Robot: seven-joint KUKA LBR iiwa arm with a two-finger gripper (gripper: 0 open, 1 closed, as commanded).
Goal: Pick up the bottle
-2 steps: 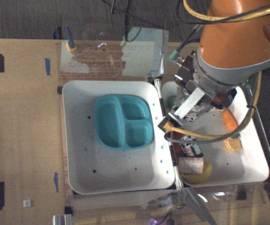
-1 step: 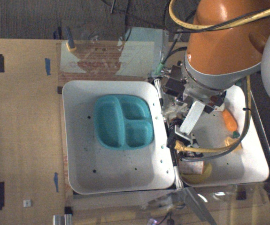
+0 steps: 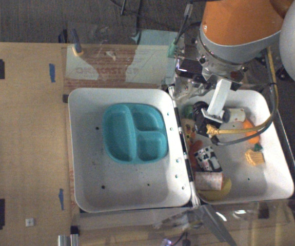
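The arm point(image 3: 239, 19), orange-banded, hangs over the right bin point(image 3: 278, 152), with its gripper point(image 3: 197, 88) near that bin's far left corner. Whether it grasps anything cannot be told. The bottle point(image 3: 235, 115), seemingly the white cylinder, lies in this bin beside an orange object point(image 3: 250, 129). A teal divided plate point(image 3: 135, 133) sits in the left bin point(image 3: 85, 178).

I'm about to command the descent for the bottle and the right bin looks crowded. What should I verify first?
1. Arm over the right bin: ok.
2. Target identified: cannot tell; a white cylinder, partly under the wrist, may be the bottle.
3. Room beside that cylinder: not ok; an orange item lies close against it.
4. Other clutter in that bin: not ok; a yellow item and a black-and-white item lie nearby.
5. Left bin out of the way: ok; it holds a teal divided plate.
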